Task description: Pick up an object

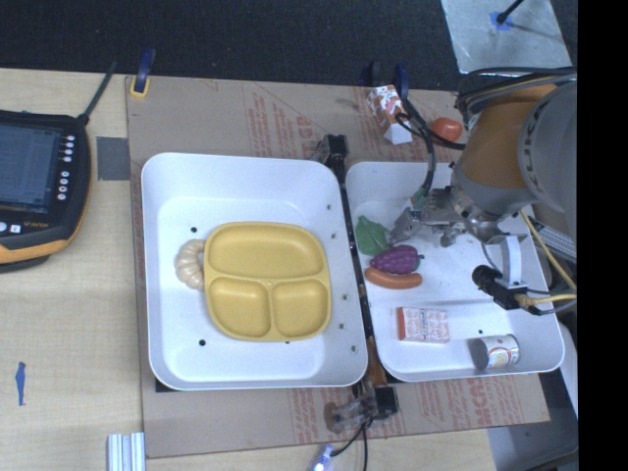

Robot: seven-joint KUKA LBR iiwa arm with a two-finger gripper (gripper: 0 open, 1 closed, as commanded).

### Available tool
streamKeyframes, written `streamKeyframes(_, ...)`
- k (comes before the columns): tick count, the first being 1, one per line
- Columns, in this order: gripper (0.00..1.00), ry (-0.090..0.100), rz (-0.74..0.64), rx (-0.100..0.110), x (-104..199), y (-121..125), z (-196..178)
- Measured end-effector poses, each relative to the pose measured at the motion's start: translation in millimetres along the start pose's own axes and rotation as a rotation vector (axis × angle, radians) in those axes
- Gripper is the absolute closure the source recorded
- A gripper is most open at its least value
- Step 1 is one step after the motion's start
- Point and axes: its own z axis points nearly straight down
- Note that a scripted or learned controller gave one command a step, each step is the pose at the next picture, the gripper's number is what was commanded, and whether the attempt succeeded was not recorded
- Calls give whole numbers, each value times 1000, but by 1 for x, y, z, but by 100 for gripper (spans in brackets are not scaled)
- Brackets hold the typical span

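Gripper [420, 218] low over the far part of the right bin [549, 356], reaching in from the right under the grey arm [549, 155] with its orange band. Metal parts around the wrist crowd the view; cannot tell whether the gripper is spread or closed, and nothing is seen held in it.

Just beside the gripper, toward the bin's left wall: a green leaf-shaped toy [371, 235], lying flat. Next to that, nearer the bin's middle, a purple grape bunch [396, 259], touching or nearly touching an orange-red sausage-like piece [393, 280] that lies along its near side. These three sit together, a little toward the near side from the gripper.

Further toward the near edge of the right bin: a small red-and-white packet [423, 324], flat, apart from the cluster. In the near right corner, a small can [494, 352] on its side.

Left bin [162, 263] holds a yellow divided plate [267, 280], one large compartment on the far side and two small ones on the near side. A pale tan rounded object [188, 263] rests against the plate's left edge.

Outside the bins: a small red-and-white carton [386, 101] and a red-orange round object [447, 127] on the bench past the right bin's far edge. A control pendant with a screen [34, 184] at the bench's left edge.
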Motion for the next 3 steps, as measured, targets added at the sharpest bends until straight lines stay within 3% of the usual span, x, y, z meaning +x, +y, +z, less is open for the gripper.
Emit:
streamKeyframes(1, 0, 0, 1, -1, 3, -37, 10)
streamKeyframes(2, 100, -1, -3, 1, 2, -38, 0)
streamKeyframes(3, 0, -1, -2, 1, 2, -37, 0)
